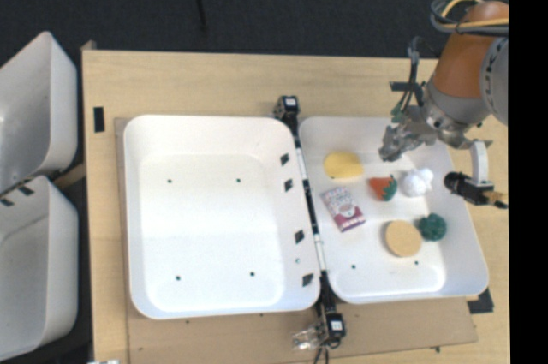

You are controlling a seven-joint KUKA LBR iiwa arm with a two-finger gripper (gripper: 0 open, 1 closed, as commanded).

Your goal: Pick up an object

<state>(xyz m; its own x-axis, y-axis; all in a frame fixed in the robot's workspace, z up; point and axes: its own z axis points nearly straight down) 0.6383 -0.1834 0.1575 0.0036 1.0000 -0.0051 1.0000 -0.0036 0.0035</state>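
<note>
The two-finger gripper (396, 145) hovers above the right white bin (458, 272); its opening cannot be determined. Candidate objects lie below: a yellow soft lump (342, 165), a red-and-green strawberry-like toy (384, 187) and a white crumpled ball (417, 182). Risk: the objects lie close together, so a descent between them may nudge one aside and close on nothing.

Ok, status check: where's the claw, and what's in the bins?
Claw over right bin, far side, nothing between its fingers. Closest: yellow piece, red-green toy, white ball. Nothing blocking them.
</note>
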